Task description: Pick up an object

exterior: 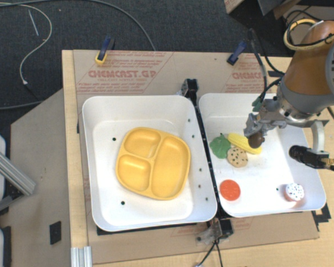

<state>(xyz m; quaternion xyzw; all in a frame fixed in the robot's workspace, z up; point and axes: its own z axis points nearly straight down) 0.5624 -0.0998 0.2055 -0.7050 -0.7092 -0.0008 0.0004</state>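
My gripper (255, 139) hangs low in the right bin (267, 204), at the right end of a yellow corn-like piece (239, 143). It seems to touch or hover just over that piece. A green leafy piece (219, 146) lies just left of the yellow one. Below them is a round speckled cookie (237, 158). An orange-red disc (230, 189) rests near the bin's front left. A small white and pink dotted piece (294, 192) sits at the front right.
The left bin (94, 149) holds a yellow divided plate (153, 162). Between the two bins runs a black divider edge (203, 143). The arm (312, 65) comes in from the upper right over the right bin's back corner.
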